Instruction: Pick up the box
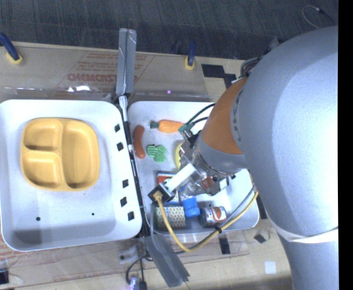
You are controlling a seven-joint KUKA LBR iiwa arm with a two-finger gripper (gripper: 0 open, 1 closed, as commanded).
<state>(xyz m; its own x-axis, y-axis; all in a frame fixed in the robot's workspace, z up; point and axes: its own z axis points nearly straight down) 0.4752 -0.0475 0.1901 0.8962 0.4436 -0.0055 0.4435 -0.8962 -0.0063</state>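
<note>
Blue box (pixel 190 208) sits just below the gripper (pixel 191 189) (finger state: cannot tell), wedged between can (pixel 213 214) and grater (pixel 170 215); a crowded descent risks grabbing neighbours.

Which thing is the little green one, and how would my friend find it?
Look in the right-hand shallow white bin, the one the grey arm reaches into. Near its left wall, in the upper half, lies the small green bumpy toy. It sits just right of the reddish-brown sausage-shaped toy and below the orange carrot-shaped toy; it is the only all-green thing there.
</note>
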